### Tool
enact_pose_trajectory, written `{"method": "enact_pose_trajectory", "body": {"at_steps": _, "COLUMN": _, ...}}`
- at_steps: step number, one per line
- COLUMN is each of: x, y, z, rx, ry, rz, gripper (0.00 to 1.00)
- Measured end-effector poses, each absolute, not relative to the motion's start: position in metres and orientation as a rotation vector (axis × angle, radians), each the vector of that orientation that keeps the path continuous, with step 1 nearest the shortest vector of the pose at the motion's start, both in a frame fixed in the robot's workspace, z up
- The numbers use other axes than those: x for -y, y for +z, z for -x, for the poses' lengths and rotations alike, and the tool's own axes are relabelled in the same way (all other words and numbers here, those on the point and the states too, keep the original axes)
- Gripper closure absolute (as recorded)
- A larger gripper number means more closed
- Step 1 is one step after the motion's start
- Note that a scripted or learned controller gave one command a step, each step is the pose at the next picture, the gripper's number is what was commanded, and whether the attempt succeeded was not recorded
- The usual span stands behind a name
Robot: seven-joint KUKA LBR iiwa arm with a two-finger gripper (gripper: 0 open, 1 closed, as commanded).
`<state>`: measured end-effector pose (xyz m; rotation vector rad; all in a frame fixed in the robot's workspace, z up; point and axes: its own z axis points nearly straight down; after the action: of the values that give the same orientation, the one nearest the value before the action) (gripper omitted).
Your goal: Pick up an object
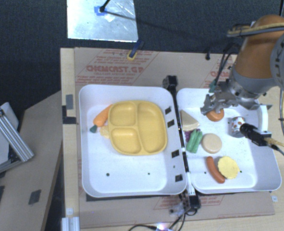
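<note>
dark carpet surrounds the desk [108, 61] with two white bins. from my seat i see the pincer [214, 105] low in the right bin [271, 177], over an orange round piece [215, 115]; i cannot tell whether it grips. a yellow tray [134, 127] sits in the left bin [132, 182].

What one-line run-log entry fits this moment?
arm: over right bin | pincer: above orange piece | grasp: unconfirmed | yellow tray: left bin
</note>
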<state>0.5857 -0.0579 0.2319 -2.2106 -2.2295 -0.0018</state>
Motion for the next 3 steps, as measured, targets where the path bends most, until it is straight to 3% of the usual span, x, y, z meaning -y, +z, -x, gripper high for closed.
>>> {"method": "enact_pose_trajectory", "body": {"at_steps": 1, "x": 0.0472, "y": 0.2143, "z": -0.5722, "rx": 2.226, "ry": 0.0, "rz": 2.215, "gripper": 1.0}}
{"method": "enact_pose_trajectory", "body": {"at_steps": 3, "x": 0.0454, "y": 0.2148, "z": -0.573, "rx": 2.228, "ry": -0.002, "rz": 2.217, "gripper": 1.0}}
